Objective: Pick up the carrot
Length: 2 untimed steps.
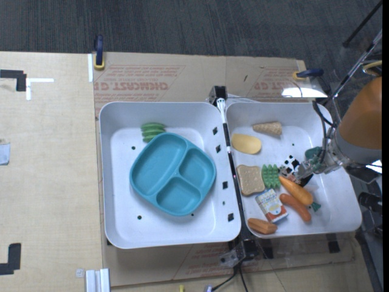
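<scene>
Jaws (pixel 302 174) at carrot (pixel 296 190) — cardboard (pixel 159 76) lettering mirrored, unreadable

A robotics lab, by the look of it: a plywood bench (pixel 48 181) with two white bins (pixel 115 224) clamped on cardboard (pixel 164 81), plastic toy food (pixel 246 143), grey carpet (pixel 182 11) beyond.

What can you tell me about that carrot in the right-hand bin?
The carrot is a smooth, plastic-looking orange toy with green at one end. It lies flat and slanted on the floor of the right bin. A sausage lies alongside it, and the green ridged piece sits by its upper end. The end effector hovers close above that end.
</scene>
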Tool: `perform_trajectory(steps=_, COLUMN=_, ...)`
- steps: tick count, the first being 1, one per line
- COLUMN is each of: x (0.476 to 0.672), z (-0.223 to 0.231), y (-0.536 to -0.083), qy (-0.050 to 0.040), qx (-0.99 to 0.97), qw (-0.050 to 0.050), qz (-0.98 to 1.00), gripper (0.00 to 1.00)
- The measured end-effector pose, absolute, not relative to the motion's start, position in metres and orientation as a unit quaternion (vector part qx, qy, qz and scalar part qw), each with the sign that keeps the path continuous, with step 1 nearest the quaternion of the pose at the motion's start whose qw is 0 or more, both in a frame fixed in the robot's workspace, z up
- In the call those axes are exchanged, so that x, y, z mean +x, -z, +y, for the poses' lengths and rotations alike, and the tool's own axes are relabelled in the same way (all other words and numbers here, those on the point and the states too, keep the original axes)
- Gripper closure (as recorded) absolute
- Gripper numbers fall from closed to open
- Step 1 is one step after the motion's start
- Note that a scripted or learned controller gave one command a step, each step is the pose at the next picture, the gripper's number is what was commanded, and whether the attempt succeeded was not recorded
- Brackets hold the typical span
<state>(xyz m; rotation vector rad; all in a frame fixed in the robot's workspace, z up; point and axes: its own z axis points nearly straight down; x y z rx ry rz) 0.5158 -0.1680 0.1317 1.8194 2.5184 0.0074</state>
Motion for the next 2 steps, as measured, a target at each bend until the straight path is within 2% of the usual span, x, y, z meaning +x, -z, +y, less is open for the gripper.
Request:
perform_trajectory(steps=1, x=0.483, z=-0.122, y=-0.092, qy=-0.0002, qx=0.524, qw=0.000, qz=0.852, gripper=1.00)
perform_trajectory(steps=2, x=0.481, z=-0.042, y=-0.192, qy=-0.0002, qx=0.468, qw=0.002, qz=0.884, gripper=1.00)
